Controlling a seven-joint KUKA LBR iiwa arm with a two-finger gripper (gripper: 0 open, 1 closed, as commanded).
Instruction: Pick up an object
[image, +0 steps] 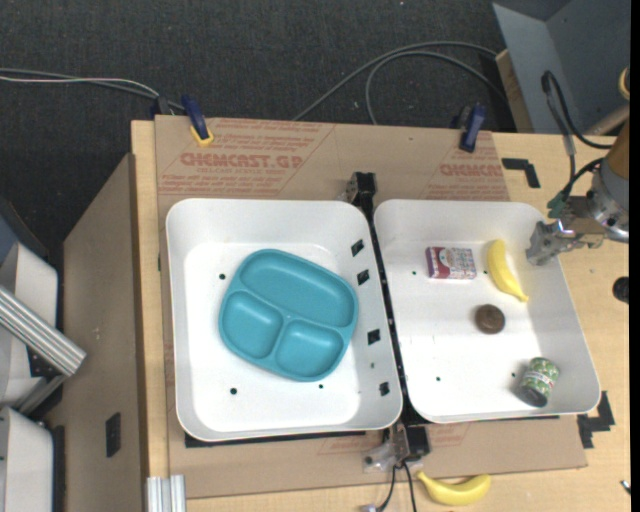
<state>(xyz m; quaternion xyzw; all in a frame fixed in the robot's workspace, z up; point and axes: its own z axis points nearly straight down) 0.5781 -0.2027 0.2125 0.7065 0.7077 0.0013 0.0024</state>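
The right bin (560, 300) holds a yellow banana (504, 270), a small pink and white box (451, 263), a round brown disc (489, 319) and a small green-patterned can (538, 381) lying near the front right corner. My gripper (548, 243) hangs at the right bin's far right rim, just right of the banana, with the grey arm reaching in from the right edge. Nothing shows between its fingers.
The left bin (190, 300) holds a teal divided plate (288, 314). A second banana (456, 487) lies on the cardboard in front of the bins. Blue clamps (197, 120) pin the cardboard's back edge, and cables run behind.
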